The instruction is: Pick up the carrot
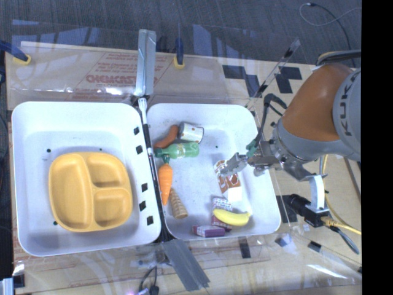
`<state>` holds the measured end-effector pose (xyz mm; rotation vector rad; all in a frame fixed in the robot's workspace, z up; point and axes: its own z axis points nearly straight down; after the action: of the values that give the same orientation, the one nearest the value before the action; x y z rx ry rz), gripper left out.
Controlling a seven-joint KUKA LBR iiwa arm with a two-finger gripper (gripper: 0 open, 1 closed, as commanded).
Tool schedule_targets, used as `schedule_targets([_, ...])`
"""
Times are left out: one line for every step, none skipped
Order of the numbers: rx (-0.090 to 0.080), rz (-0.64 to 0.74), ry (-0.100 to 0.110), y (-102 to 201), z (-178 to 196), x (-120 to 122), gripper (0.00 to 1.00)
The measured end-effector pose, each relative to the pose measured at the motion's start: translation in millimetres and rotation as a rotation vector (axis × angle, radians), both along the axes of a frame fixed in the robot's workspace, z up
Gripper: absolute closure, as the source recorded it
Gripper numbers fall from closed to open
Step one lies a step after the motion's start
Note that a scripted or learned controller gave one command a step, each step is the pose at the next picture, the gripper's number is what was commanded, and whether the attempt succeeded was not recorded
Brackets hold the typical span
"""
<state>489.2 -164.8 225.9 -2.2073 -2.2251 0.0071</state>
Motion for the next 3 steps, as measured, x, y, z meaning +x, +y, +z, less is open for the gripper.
schedule_targets([-0.001, -0.031, -0.001, 10.8, -26.8, -12.3, 0.00])
schedule_targets([0.000, 0.057, -0.001, 54.7, -136.6, 19.2, 0.00])
schedule_targets([-0.002, -0.004, -0.001, 137.9, -37.0, -12.1, 0.00])
